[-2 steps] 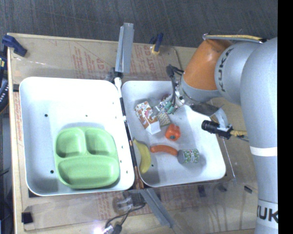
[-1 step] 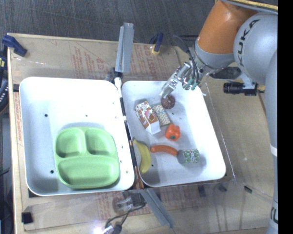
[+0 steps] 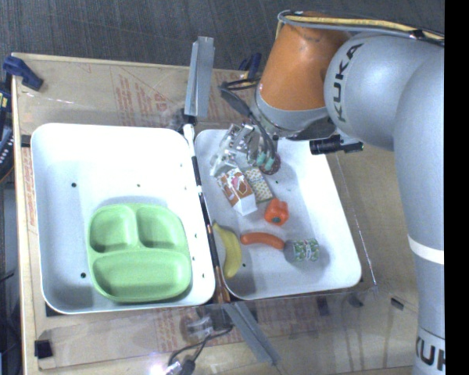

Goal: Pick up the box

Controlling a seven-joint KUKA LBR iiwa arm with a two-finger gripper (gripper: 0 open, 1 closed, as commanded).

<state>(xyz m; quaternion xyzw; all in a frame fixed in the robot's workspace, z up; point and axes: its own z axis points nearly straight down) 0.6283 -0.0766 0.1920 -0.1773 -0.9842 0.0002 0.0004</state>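
The box (image 3: 236, 190) is a small red-and-white carton lying tilted near the back left of the right bin (image 3: 338, 233). A narrow patterned packet (image 3: 259, 183) lies against its right side. My gripper (image 3: 248, 153) hangs just behind and above the box, below the orange wrist band, and its metal parts overlap the box's far end. From this angle I cannot make out whether it touches the box.
In the right bin lie a small orange vegetable (image 3: 276, 212), an orange carrot-like piece (image 3: 262, 240), a banana (image 3: 230, 250) by the left wall and a small can (image 3: 305, 251). The left bin (image 3: 62, 162) holds a green divided tray (image 3: 138, 252).
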